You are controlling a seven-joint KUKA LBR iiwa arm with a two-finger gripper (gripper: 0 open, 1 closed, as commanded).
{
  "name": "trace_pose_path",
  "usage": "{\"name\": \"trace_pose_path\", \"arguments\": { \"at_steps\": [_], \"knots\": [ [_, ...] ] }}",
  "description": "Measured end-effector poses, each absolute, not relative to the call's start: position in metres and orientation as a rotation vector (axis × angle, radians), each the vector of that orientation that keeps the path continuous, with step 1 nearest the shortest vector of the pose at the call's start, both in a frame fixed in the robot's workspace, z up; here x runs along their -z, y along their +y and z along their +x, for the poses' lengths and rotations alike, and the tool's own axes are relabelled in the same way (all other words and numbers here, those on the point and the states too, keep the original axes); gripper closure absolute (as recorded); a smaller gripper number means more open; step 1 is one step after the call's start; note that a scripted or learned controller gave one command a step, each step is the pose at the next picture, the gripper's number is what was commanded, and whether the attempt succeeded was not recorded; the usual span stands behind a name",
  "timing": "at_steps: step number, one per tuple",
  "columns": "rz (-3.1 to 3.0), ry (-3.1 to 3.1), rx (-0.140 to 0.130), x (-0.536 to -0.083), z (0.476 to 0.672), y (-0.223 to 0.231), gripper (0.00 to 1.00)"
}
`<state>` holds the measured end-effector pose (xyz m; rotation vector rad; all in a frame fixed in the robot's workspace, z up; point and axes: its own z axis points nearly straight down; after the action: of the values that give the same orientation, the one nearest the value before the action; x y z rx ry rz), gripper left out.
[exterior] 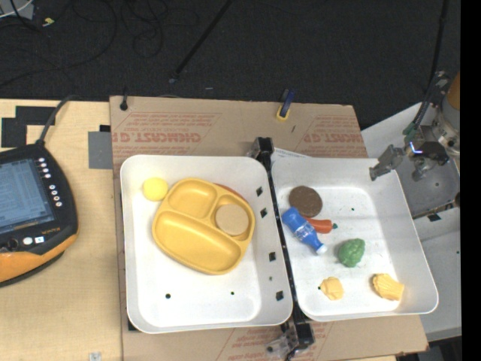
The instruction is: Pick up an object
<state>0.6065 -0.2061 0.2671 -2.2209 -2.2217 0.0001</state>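
- Camera view: the gripper (412, 156) hangs off the right bin's (421, 265) far-right edge — whether it is parted or closed, I cannot tell.
- Candidates lie in that bin: brown disc (306, 200), blue bottle (302, 229), green piece (350, 252).
- Step, as I judge it: approach — next, descend over one object.

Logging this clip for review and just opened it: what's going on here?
The arm's gripper sits at the right edge of the right bin, holding nothing. In that bin lie a brown disc, a blue bottle, a green piece and two yellow bits. The left bin holds a yellow divided plate.
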Motion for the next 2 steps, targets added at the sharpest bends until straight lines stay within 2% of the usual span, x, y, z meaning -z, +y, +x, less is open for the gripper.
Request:
{"name": "trace_pose_path", "arguments": {
  "at_steps": [1,2],
  "knots": [
    [-2.220,-2.223,0.001,-0.277,0.607,-0.206,1.00],
    [-2.211,-2.218,-0.004,-0.238,0.567,-0.139,1.00]
  ]
}}
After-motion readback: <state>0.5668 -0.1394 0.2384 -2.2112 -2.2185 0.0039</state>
